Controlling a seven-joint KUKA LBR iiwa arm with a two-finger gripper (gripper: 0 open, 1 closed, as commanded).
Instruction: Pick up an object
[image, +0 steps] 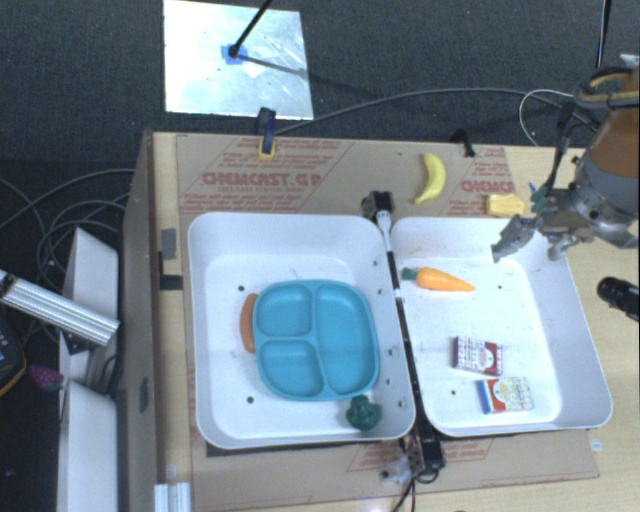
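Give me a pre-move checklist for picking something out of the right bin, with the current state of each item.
1. Targets present in the right bin: ok. A carrot, a red packet and a blue and white packet lie in it.
2. Targets apart from each other: partly ok. The carrot lies alone; the two packets sit close together, contact cannot tell.
3. Gripper position: ok. It sits at the bin's far right corner, to the right of the carrot.
4. Jaws open or shut: cannot tell.
5. Gripper carrying nothing: cannot tell.
6. Banana and yellow block outside the bins: ok; they lie on the board beyond the bin.
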